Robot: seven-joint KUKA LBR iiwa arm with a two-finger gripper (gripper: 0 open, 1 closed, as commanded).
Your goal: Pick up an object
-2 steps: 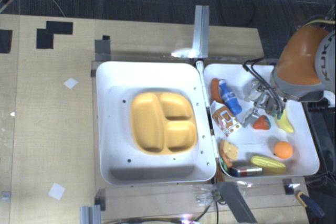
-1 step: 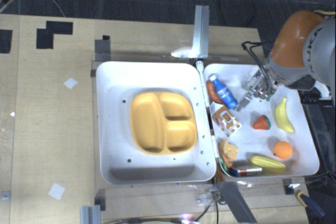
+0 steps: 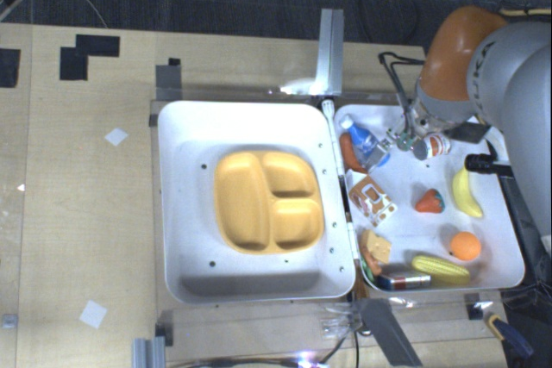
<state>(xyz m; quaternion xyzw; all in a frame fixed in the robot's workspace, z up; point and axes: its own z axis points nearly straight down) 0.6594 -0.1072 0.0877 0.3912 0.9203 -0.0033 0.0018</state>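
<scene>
Left bin (image 3: 172, 185) holds a yellow compartment tray (image 3: 266, 201), sitting roughly centered, three sections visible. Right bin (image 3: 509, 263) is cluttered. Along its left wall, top to bottom: blue-and-white bottle (image 3: 362, 142) lying tilted over an orange-red item (image 3: 349, 155), a small box with brown and white pattern (image 3: 373, 199), a tan cracker-like piece (image 3: 376, 248), a dark cylinder with red end (image 3: 402, 280) at the bottom edge. Further right: corn cob (image 3: 440, 267) just beside the cylinder, strawberry (image 3: 429, 202) mid-bin, orange (image 3: 466, 246) near the corn, banana (image 3: 467, 192) by the right wall. Gripper (image 3: 416, 142) is low over the bin's upper part, just right of the bottle, something red-and-white at its tip. Finger opening: cannot tell, and no clear grasp visible.
</scene>
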